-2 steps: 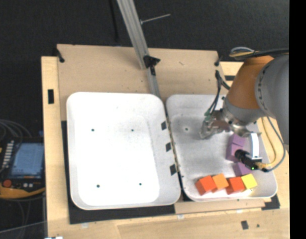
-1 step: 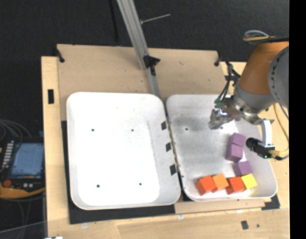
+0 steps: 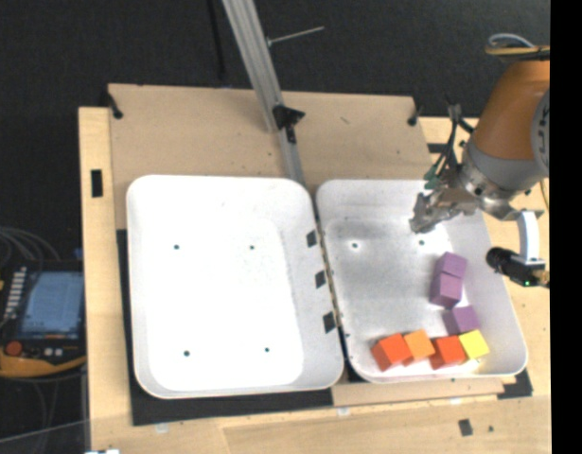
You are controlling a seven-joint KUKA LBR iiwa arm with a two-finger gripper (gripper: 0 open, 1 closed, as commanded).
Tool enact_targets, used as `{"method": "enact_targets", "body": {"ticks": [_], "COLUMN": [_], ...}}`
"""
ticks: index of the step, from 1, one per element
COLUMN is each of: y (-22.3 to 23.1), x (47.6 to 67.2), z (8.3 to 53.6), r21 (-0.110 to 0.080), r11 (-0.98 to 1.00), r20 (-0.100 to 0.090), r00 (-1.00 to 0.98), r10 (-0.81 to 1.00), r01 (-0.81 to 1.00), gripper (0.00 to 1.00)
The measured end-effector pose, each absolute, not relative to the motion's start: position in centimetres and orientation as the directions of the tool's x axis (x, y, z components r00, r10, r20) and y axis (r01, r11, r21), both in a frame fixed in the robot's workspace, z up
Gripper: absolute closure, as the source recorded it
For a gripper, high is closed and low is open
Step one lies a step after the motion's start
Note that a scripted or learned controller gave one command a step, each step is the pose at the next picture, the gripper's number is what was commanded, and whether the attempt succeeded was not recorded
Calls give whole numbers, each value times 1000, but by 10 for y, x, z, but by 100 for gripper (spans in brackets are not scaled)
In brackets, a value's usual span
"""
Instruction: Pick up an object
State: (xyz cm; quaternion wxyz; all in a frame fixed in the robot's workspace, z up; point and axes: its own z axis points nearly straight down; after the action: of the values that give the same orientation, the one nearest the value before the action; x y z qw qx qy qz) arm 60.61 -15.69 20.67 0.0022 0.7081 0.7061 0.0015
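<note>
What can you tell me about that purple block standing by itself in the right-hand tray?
The purple block is a small, plain, matte cuboid, like painted wood or foam; which one is unclear. It stands slightly tilted in the view, its lighter top face showing above darker sides. It sits on the floor of the right white bin, toward its right side. Nothing touches it: a second purple block lies just below it with a small gap, and the robot's hand hovers above and to its left, apart from it.

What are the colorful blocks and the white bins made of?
The blocks look like painted wood or foam: flat matte faces, sharp edges, no shine, though the picture cannot settle which. The white bins look like molded plastic: smooth, rounded corners, thin raised rims. The right one shows grey scuffing.
</note>
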Motion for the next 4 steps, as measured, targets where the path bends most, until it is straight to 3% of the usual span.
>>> {"method": "enact_targets", "body": {"ticks": [1,2,4], "y": [-151,-100,-6], "x": [612,608,570], "z": [268,271,249], "r21": [8,1,-1], "r11": [4,6,6], "r20": [-1,0,0], "r00": [-4,-6,-6], "r10": [1000,1000,1000], "r01": [1000,1000,1000], "gripper": [100,100,100]}}
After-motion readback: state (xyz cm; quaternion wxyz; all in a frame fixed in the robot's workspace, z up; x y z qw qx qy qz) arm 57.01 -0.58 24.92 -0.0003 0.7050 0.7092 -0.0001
